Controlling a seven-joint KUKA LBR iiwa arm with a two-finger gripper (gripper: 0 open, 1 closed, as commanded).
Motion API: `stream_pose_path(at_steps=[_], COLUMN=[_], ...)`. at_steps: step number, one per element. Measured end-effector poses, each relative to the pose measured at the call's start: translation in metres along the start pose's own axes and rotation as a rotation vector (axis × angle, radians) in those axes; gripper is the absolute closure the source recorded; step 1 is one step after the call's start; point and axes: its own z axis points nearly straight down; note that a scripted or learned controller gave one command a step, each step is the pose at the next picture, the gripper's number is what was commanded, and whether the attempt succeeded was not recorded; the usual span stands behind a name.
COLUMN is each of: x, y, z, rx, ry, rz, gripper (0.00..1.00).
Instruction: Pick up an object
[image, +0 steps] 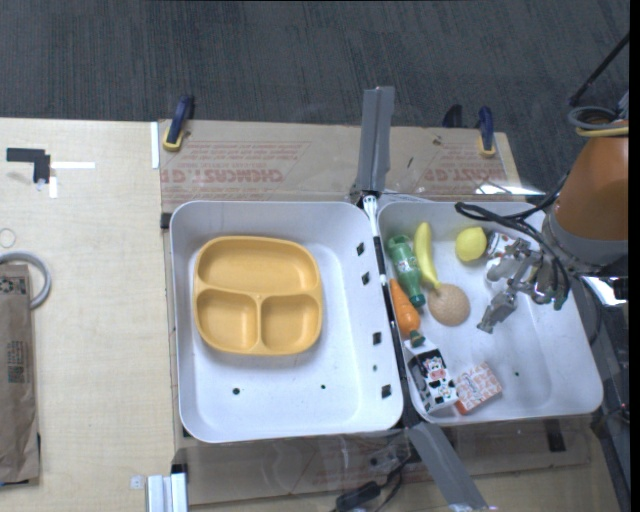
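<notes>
The right bin (560, 385) holds a yellow lemon (470, 244), a banana (426, 255), a green bottle (405, 266), an orange carrot (404, 306), a tan round fruit (450, 304), a small black-and-white box (429, 378) and a red-and-white packet (476, 388). My gripper (495, 293) hangs over the bin's middle right, just right of the tan fruit and below the lemon. Its fingers (493, 317) stand open with nothing between them.
The left bin (200, 400) holds a yellow divided plate (258, 295). A metal divider (376, 150) runs between the bins. Blue clamps (180, 120) hold cardboard at the back. A brown paper bag (15, 370) lies at the far left of the bench.
</notes>
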Motion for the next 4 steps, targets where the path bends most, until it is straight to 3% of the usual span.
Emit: stream_pose_path(at_steps=[1,2,3,4], x=[-0.022,-0.023,-0.063,-0.025], y=[0.064,0.063,0.037,0.117], z=[0.047,0.040,0.013,-0.063], rx=[0.000,-0.002,0.000,0.000], ry=[-0.003,-0.003,-0.005,-0.004], rz=[-0.034,-0.030,-0.051,0.204], gripper=[0.00,1.00,1.00,1.00])
